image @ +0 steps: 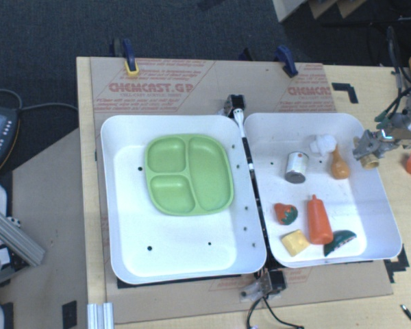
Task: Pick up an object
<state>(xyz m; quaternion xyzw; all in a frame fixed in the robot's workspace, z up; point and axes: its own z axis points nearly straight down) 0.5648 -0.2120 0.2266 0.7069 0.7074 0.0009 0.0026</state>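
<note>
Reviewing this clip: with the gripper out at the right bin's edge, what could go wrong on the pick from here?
1. The orange bottle, yellow block and dark green piece lie packed together, so a descent there may nudge neighbours or pinch two.
2. The gripper sits at the right bin rim; coming down there could strike the wall.
3. The small silver can might roll away.

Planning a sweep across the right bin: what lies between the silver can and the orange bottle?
In the camera view, only bare white bin floor separates the silver can from the orange bottle; the red tomato sits off to the left.
</note>
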